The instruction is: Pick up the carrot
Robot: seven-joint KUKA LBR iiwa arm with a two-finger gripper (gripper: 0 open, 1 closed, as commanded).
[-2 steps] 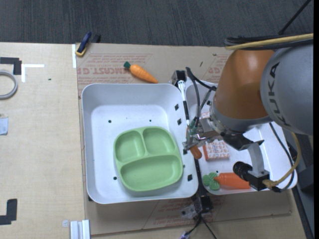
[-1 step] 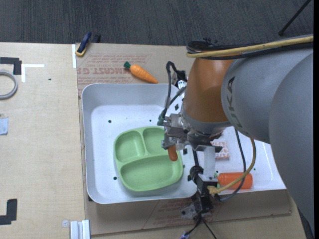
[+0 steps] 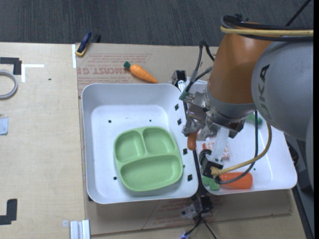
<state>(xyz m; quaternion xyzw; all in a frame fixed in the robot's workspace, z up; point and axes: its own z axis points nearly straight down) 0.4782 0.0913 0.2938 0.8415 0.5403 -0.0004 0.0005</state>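
An orange carrot (image 3: pixel 235 180) with a green top lies in the right bin (image 3: pixel 279 176) near its front edge. A second, smaller carrot (image 3: pixel 141 72) lies on the cardboard behind the left bin, outside both bins. My gripper (image 3: pixel 200 135) hangs over the left edge of the right bin, behind the carrot in the bin and apart from it. A small orange piece (image 3: pixel 191 142) shows just under the gripper at the wall between the bins; what it is I cannot make out. The wide arm hides much of the right bin.
A green divided plate (image 3: pixel 148 158) rests in the left bin (image 3: pixel 94 101). A white and red item (image 3: pixel 223 152) and a green item (image 3: pixel 257 117) lie in the right bin. A blue and yellow tool (image 3: pixel 83 43) and a tape roll (image 3: pixel 6 83) lie on the bench.
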